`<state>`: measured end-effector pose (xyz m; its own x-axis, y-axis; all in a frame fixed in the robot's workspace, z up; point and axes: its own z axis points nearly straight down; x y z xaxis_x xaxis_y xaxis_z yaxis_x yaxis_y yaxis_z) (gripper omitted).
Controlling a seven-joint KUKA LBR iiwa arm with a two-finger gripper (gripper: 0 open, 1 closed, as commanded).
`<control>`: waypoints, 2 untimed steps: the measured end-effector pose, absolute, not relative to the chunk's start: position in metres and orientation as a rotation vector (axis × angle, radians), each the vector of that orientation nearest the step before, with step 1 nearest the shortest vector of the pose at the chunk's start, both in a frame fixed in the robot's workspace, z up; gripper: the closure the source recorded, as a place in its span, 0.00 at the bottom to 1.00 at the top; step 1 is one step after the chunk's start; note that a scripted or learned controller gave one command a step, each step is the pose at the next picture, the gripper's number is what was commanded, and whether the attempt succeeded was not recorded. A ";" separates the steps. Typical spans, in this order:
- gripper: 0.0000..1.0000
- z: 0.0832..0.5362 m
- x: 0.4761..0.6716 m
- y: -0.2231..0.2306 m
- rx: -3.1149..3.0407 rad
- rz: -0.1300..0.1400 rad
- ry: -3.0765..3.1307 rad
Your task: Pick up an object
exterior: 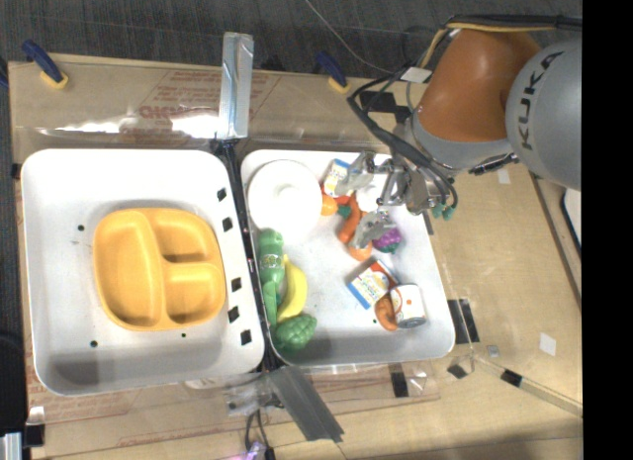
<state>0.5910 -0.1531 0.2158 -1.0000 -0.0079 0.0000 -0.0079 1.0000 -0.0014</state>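
Note:
The right bin [435, 280] holds a jumble of small objects. My gripper [379, 217] hangs low over its upper middle, right above an orange toy carrot [348, 223] and a purple grape bunch [390, 239]. A blue and white packet [339, 173] lies just behind it. Nearer the front lie a small printed box [367, 285] and a white can with an orange end [406, 306]. A round white plate [281, 192] rests at the bin's back left. The gripper's own body hides whether anything is in its grasp.
Along the right bin's left wall lie a green vegetable [269, 253], a banana [293, 290] and a green leafy toy [298, 329]. The left bin [49, 250] holds a yellow divided tray [158, 267]. Black cables [381, 127] trail from the wrist over the bin's back edge.

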 end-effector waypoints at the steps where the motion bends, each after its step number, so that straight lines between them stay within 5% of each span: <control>1: 0.00 0.096 0.620 -0.191 -0.188 -0.001 3.138; 2: 0.00 0.093 0.614 -0.186 -0.220 -0.013 3.133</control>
<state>0.6140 -0.1862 0.0929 -0.9902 -0.1399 0.0000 -0.1399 0.9901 -0.0086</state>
